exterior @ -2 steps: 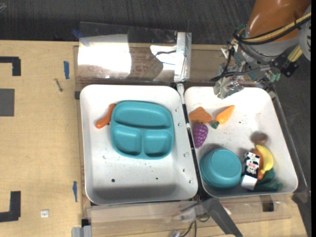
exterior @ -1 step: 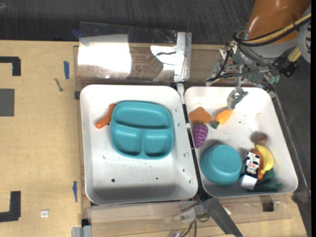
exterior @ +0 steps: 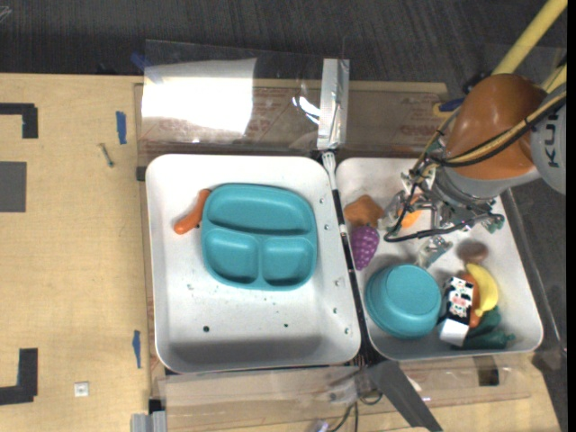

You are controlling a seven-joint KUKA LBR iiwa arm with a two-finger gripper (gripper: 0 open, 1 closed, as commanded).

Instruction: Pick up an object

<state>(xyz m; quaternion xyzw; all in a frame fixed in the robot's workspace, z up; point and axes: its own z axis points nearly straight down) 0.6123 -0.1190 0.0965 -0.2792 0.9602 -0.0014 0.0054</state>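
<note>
Orange object (exterior: 409, 220) beneath end effector (exterior: 430, 226) in right bin; finger state cannot tell.

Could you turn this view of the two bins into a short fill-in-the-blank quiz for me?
1. The teal three-compartment plastic tray lies in the ____ bin.
2. The small orange carrot-shaped toy touches that tray's ____ edge.
3. The round teal plastic bowl shares its bin with a yellow toy ____.
4. The purple grape-bunch toy lies just ____ the bowl in the view.

Missing words: left; left; banana; above
</note>
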